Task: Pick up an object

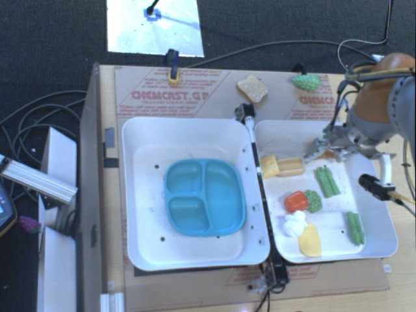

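Gripper (323, 147) low over right bin's (389, 242) far edge, finger state cannot tell; nearest target, yellow block (283, 167) just beside divider, likely light, rigid, smooth plastic: grasp across its short sides

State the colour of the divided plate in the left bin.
The divided plate is light blue, plain with no pattern, seen clearly in the camera view.
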